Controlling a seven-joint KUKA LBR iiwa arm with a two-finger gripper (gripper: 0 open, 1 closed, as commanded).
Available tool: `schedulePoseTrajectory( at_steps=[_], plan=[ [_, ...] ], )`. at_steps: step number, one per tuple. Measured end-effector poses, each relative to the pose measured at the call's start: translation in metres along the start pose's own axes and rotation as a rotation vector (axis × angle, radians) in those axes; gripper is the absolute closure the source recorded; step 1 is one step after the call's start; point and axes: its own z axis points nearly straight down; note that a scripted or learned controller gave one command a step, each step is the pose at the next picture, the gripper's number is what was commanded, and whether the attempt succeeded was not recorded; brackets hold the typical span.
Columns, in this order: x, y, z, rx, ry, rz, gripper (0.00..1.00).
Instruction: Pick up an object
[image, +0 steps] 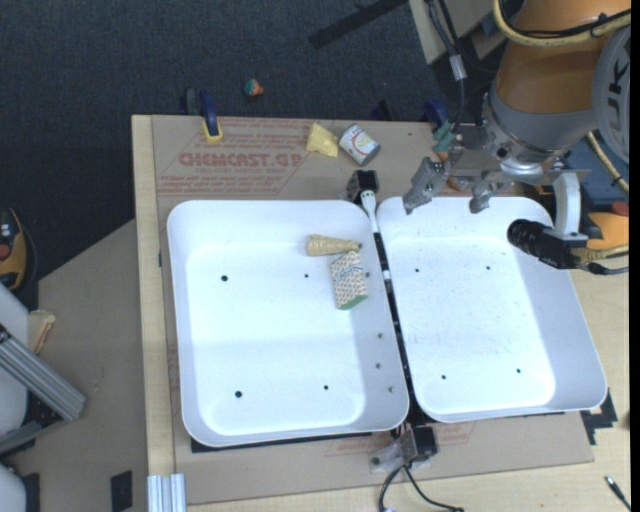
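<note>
two small things in the left shallow white plastic bin (200, 330), in its upper right part: a tan, cone-like stubby roll (331, 245), long axis lying across the bin, narrower end pointing right; touching or just below it, a pale patterned oblong packet (348, 278), long axis running roughly up and down the view, lower end tipped slightly left. right shallow white plastic bin (560, 350) side by side with the left, walls touching along the middle seam. grey two-finger gripper (447, 192) hovering over the far rim of the right bin, fingers spread apart with nothing between them, well apart from both things. brown cardboard-topped bench (250, 155) printed with red lettering under the bins; a yellow scrap (322, 141) and a small white box (359, 144) resting on it behind the bins. dark carpet (120, 60) beyond.
</note>
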Motion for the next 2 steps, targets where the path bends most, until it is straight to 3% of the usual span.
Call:
schedulePoseTrajectory(
  at_steps=[1, 2],
  plan=[
    [-0.009, -0.001, -0.007, 0.003, -0.004, 0.013, 1.0],
    [-0.014, -0.061, -0.056, 0.004, -0.003, 0.016, 1.0]
  ],
)
